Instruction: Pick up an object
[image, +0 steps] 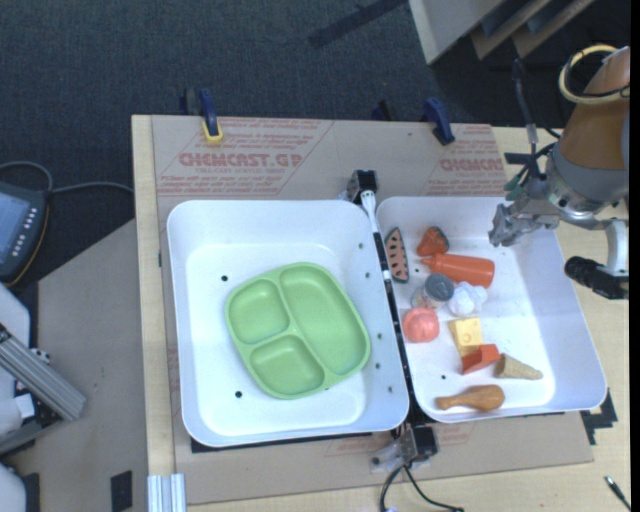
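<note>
The right bin (565, 320) holds several toy foods. Among them are an orange carrot (463, 268), a watermelon slice (396, 254), a pink round piece (421, 325), a yellow cheese block (465, 333), a red block (481, 358), a cone-shaped piece (520, 369) and a brown drumstick (472, 399). A grey round piece (438, 288) and a white piece (466, 297) lie near the carrot. My gripper (507, 228) hangs over the bin's upper right part, right of the carrot and apart from it, with nothing visibly in it.
The left bin (200, 250) holds a green divided plate (295, 330). A divider rail (385, 290) runs between the bins. Blue clamps (437, 120) sit on the board's far edge. Grey equipment stands at the left edge (25, 370).
</note>
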